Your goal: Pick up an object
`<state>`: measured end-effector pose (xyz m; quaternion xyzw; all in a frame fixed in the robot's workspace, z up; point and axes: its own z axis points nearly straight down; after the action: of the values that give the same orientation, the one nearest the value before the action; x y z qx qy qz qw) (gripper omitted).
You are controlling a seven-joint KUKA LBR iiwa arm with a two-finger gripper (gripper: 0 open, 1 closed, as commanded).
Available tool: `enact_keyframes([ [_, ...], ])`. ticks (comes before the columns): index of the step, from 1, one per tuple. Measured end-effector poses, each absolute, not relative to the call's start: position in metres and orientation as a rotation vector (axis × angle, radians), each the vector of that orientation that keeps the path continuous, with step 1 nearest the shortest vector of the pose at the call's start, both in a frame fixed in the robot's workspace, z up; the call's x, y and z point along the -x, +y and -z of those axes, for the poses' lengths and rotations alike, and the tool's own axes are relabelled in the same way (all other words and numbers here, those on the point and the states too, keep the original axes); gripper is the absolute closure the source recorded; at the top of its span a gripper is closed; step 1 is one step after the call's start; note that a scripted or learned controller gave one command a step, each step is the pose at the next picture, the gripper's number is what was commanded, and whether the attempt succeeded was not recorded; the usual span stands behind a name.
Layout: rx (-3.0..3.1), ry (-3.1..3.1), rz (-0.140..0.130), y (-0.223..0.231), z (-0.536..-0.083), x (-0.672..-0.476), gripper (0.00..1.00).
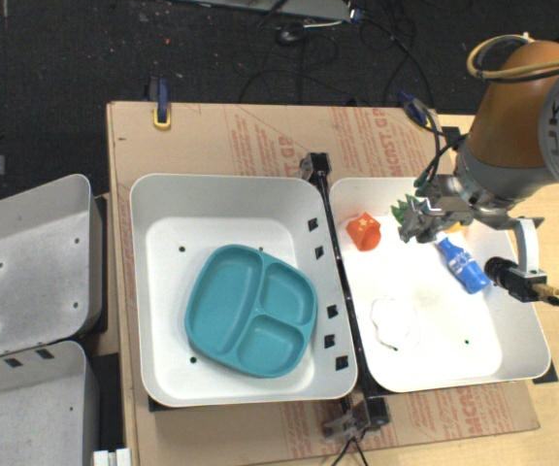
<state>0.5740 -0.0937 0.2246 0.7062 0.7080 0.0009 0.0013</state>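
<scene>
The right bin (pixel 517 362) holds a small orange-red object (pixel 363 231) near its upper left, a blue bottle-like object (pixel 462 265) further right, and a pale white item (pixel 394 322) low in the middle. A bit of green (pixel 403 206) shows at the gripper's left side. The gripper (pixel 421 223) hangs over the upper part of this bin, between the orange object and the blue one, at the end of the grey and orange arm (pixel 517 115).
The left bin (pixel 153 260) contains a teal divided plate (pixel 251 310). A black divider with clips (pixel 328 260) runs between the bins. Spare white bins (pixel 27 260) lie off the bench at the left. Cables and a black connector (pixel 512 278) hang by the arm.
</scene>
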Motion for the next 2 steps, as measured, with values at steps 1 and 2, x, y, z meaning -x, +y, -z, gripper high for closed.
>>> enact_keyframes([
  [1, -2.216, 2.231, 0.001, -0.049, -0.219, -0.570, 1.00],
  [2, -2.216, 2.232, 0.002, 0.004, -0.214, -0.557, 1.00],
])
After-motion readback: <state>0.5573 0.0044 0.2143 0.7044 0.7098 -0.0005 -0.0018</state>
